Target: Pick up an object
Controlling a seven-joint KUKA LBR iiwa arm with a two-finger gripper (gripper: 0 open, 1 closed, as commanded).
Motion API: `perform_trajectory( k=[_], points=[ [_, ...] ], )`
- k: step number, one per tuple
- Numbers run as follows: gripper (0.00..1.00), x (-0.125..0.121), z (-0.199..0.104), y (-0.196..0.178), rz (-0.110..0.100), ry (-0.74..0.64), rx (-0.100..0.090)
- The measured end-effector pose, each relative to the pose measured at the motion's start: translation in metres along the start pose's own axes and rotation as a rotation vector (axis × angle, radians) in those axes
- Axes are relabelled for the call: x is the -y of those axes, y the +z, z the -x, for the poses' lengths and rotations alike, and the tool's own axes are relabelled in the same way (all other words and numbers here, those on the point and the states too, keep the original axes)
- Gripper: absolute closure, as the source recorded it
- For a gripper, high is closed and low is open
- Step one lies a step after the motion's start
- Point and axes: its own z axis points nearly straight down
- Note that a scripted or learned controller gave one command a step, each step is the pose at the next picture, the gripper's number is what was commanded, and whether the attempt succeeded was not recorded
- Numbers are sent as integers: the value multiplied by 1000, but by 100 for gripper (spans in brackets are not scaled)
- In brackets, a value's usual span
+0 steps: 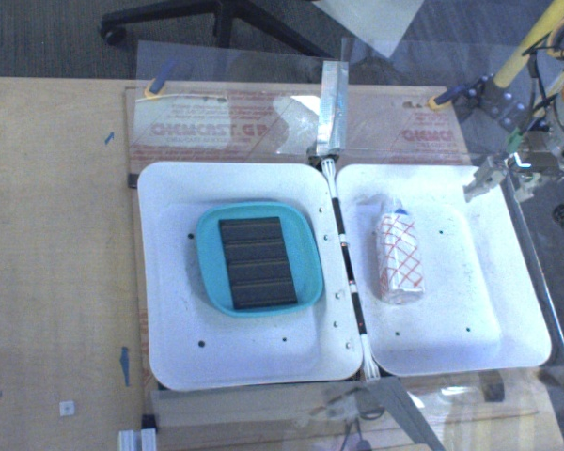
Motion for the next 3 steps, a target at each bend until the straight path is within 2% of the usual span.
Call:
perform_trajectory(
  k=[1, 2, 3],
  points=[
    [0, 14, -44, 2, -1, -76, 0],
    [0, -59, -91, 143, 4, -64, 2],
    [0, -4, -94, 151, 6, -270, 0]
  ],
)
